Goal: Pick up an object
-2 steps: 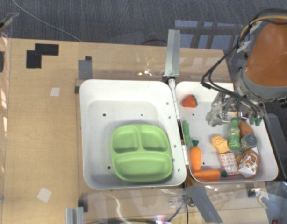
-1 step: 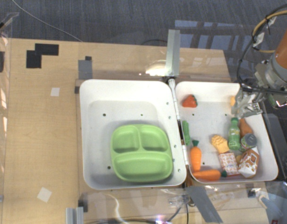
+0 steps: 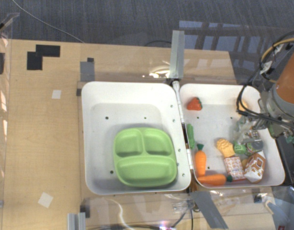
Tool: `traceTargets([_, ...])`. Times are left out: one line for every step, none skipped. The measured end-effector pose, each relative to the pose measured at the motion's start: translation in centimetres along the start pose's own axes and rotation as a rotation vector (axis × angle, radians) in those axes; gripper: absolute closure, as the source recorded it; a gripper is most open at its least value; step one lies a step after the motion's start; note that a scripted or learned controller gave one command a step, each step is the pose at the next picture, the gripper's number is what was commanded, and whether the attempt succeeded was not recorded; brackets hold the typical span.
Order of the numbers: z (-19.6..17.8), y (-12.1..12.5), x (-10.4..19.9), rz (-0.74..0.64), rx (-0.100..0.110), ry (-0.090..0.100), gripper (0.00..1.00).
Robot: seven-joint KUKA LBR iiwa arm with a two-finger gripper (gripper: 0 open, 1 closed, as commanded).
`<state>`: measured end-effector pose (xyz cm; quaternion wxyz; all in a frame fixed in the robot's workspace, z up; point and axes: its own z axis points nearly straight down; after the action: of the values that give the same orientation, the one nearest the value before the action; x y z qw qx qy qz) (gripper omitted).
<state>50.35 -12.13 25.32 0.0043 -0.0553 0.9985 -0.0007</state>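
Nearest you, along the front wall of the right bin (image 3: 211, 96), you have two carrots. One carrot (image 3: 212, 179) lies flat with its long axis running left to right along that wall. The other carrot (image 3: 200, 162) stands nearly crosswise to it, its long axis running front to back with green leaves at the far end. The two meet close to the front left corner.

Just to their right lie a pink-and-white packet (image 3: 233, 166) and a brown-and-white packet (image 3: 254, 166), one of each. Both carry printing, but it is too small for you to read. Behind them sits a single yellow item (image 3: 225, 147).

In the left bin (image 3: 128, 97) you see one green divided plate (image 3: 145, 156) with three compartments, resting toward the front.

The gripper (image 3: 247, 137) is down over the right side of the right bin, just above the packets and a small green thing (image 3: 239, 148). You cannot tell how its fingers stand; cables and glare hide them.

Farthest back, one red strawberry (image 3: 194, 104) sits alone near the rear left corner.
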Motion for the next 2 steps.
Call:
traceTargets([-1.8, -6.9, -3.7, -0.637, 0.001, -0.002, 1.00])
traceTargets([14.0, -8.5, -5.3, -0.817, 0.010, -0.016, 1.00])
